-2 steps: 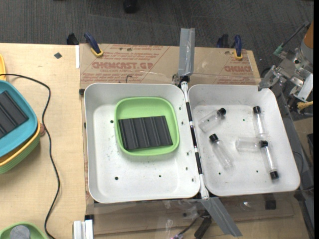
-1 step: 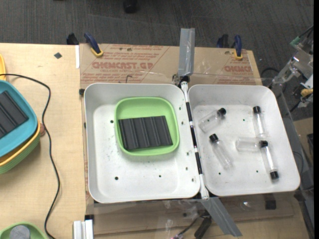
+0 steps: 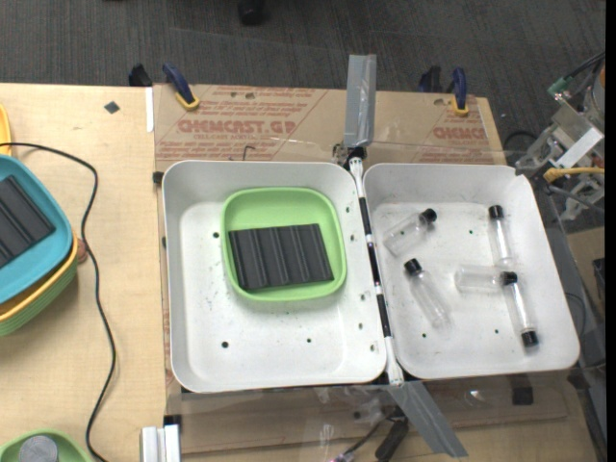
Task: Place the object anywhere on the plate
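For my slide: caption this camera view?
Green plate in left bin; clear vials scattered in right bin.

Cardboard sheet (image 3: pixel 289 123) — red print "CHEMCAST", repeated.

Grey hardware (image 3: pixel 575 138) trailing cables sits just beyond the right bin's (image 3: pixel 452 340) far right corner; whether it is arm cannot be told.

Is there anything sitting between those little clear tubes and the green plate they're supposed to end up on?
Only the raised bin rims where the two bins meet. The vials lie in the right bin, the green plate in the left bin, with a dark ridged mat covering much of the plate.
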You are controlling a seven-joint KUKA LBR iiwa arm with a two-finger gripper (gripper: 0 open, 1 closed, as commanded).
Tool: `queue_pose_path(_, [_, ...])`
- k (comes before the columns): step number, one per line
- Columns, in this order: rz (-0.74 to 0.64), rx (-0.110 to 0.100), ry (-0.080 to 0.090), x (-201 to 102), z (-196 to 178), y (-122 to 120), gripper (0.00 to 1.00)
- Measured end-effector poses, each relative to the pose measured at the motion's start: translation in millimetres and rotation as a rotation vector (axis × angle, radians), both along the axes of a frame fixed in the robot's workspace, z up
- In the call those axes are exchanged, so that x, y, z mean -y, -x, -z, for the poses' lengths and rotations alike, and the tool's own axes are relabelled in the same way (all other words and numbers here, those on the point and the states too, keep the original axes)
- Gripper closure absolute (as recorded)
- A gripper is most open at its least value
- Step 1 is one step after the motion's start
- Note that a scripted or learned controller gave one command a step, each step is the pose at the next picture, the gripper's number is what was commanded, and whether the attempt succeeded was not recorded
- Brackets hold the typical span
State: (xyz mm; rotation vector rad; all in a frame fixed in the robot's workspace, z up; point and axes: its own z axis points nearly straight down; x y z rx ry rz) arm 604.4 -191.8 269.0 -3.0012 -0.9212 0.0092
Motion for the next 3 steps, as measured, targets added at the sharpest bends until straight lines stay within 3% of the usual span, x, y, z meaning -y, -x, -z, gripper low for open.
queue_pose_path(1, [0.152, 0.002, 0.001, 29.7, 4.0, 0.8, 0.0])
queue_pose_path(2, [0.379, 0.001, 0.003, 30.4, -2.6, 2.9, 0.0])
queue_pose_path(3, [0.391, 0.001, 0.003, 30.4, -9.0, 7.1, 0.0])
